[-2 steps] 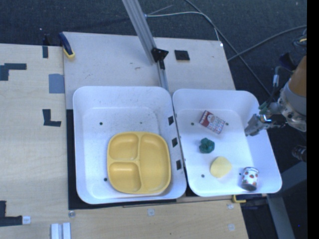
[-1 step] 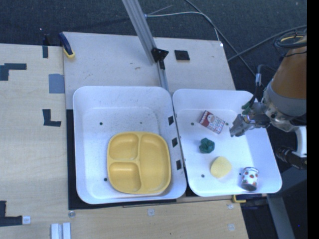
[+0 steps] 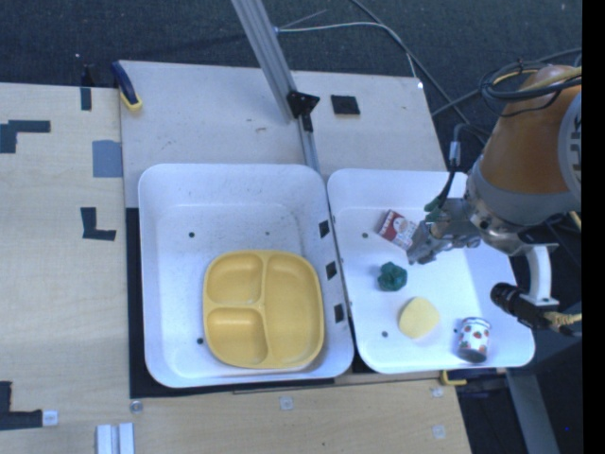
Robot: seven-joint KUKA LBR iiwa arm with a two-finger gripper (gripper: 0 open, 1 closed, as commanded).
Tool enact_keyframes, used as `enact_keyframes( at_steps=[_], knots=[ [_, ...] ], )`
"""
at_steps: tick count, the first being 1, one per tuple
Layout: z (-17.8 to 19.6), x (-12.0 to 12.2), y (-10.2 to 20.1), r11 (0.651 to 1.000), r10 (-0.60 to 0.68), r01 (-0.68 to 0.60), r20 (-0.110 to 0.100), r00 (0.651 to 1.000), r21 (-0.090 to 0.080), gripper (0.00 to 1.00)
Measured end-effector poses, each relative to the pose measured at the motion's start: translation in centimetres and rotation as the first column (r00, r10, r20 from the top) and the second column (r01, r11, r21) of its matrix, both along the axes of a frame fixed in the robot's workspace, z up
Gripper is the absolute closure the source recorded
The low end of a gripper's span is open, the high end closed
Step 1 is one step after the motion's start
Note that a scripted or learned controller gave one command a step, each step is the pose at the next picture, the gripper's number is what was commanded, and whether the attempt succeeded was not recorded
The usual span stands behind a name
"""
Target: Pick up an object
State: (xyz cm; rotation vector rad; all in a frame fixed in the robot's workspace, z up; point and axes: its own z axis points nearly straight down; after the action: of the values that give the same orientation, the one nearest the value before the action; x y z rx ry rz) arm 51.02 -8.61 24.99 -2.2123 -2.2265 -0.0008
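Claw hung low over the right bin, its tip beside a small red-and-white packet near the bin's upper middle; whether it was released or clenched I could not tell, since its tip was a dark blur against the white floor. Nothing could be seen gripped in it.

Just below and to the camera's left of the claw lay a dark green lump, and further toward the near edge a pale yellow rounded piece and a small silver-and-red object close to the bin's corner. Any of these could serve as the object to pick up. The left bin held a yellow divided plate, well apart from the arm.

Risk seemed to lie in the claw's place between the packet and the green lump: a descent from there could land on neither, or nudge one aside. The flat packet might slip from a closing pinch, and the yellow piece looked likely to roll if clipped off-centre.
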Motion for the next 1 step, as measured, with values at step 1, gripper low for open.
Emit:
enact_keyframes(
  at_steps=[1],
  knots=[
    [-1.37,-0.55,6.0,1.0,0.0,0.0,-0.002,1.0,0.0,1.0]
  ],
)
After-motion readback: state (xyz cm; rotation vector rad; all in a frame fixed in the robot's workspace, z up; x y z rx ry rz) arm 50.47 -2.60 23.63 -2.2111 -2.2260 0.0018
